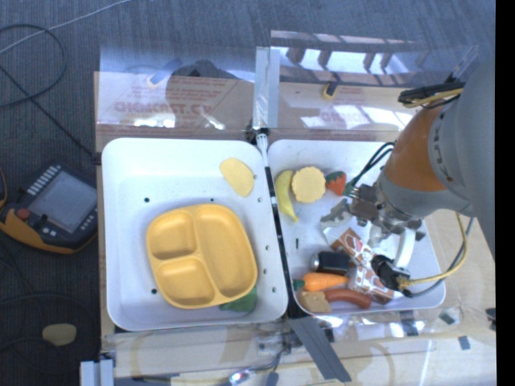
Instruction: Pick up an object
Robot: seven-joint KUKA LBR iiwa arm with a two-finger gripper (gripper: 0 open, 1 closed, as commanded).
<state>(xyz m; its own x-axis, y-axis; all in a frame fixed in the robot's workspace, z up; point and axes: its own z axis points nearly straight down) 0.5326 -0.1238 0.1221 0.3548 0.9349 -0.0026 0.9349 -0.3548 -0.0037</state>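
The right bin (426, 289) holds a banana (283, 194), a round yellow biscuit-like piece (308, 184) and a small red fruit (336, 182) at its back left. Along its front lie an orange carrot (325, 281), a red sausage (348, 298), a tan bread piece (315, 301), a black block (331, 261) and a brown-and-white patterned packet (364, 265). My gripper (362, 233) reaches in from the right and hangs low over the middle of this bin, just above the packet's back end. The wrist hides what lies directly beneath it.
In the left bin (129, 183) sits a yellow divided plate (201, 254) with a green item (240, 302) poking out under its front edge, and a pale yellow chip (238, 175) at the back right. A handheld pendant (48, 207) lies on the floor to the left.
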